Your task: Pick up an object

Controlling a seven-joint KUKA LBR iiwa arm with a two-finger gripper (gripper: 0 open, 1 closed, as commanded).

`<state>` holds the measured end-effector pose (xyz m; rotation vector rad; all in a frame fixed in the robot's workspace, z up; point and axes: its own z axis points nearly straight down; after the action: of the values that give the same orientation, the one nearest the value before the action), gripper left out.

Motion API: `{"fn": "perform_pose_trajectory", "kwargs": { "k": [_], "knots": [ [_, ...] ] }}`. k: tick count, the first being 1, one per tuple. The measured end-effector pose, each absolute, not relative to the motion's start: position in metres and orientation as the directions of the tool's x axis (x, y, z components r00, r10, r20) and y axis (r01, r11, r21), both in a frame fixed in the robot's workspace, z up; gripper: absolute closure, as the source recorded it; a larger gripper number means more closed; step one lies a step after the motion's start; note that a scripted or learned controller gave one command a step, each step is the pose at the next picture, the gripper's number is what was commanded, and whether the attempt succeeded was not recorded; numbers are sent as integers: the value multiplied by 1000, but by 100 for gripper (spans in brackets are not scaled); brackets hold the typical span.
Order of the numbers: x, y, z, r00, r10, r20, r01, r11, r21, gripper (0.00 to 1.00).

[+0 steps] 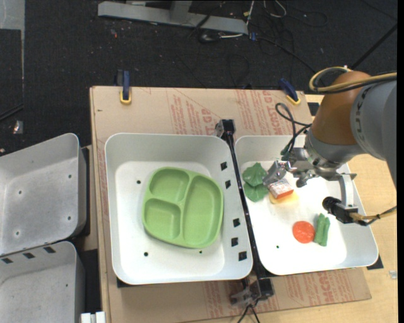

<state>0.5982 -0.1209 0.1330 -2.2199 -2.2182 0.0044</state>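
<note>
1. The gripper [282,171] is hovering in the right bin [360,252], right over a small orange-and-white packet [281,189]; its grip I cannot tell.
2. A green divided plate [184,207] is lying in the left bin [126,158].
3. A green scrap [254,181], then a red ball [303,231] and green block [322,229], are sitting in the right bin.

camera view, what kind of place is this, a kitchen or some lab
Most likely a robotics lab, not a kitchen: a grey arm with an orange band works over two shallow white bins on a clamped cardboard sheet, with loose cables on the dark floor.
</note>
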Motion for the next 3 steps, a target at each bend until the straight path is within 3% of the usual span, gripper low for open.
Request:
{"fn": "perform_pose_trajectory", "kwargs": {
  "k": [1,2,3],
  "knots": [
    [599,-121,92,0,1000,-2,1000,0,4,0],
    [599,-121,103,2,1000,-1,1000,-1,2,100],
    [600,-118,167,-2,1000,-1,1000,2,6,100]
  ]
}}
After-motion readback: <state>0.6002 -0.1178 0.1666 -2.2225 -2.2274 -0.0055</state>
